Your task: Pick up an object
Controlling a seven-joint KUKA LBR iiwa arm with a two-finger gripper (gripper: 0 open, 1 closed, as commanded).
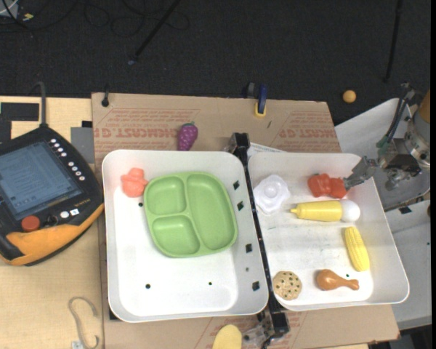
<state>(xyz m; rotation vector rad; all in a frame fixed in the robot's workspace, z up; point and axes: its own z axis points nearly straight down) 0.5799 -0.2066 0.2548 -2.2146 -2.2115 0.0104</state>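
The right bin (392,282) holds a red toy (325,186), a yellow bottle with a white cap (324,211), a corn cob (356,248), a chicken drumstick (336,280), a cookie (286,285) and a white moulded piece (270,194). In the left bin (174,289) lie a green divided plate (190,214) and a pink-orange toy (133,182). My gripper (374,171) hangs over the right bin's far right corner, just right of the red toy and apart from it. I see nothing held in it.
A teach pendant (36,187) lies on the bench to the left. A purple toy (187,134) rests on the cardboard behind the left bin. A yellow object (228,337) sits at the front edge, and an orange ball (349,95) lies far back right.
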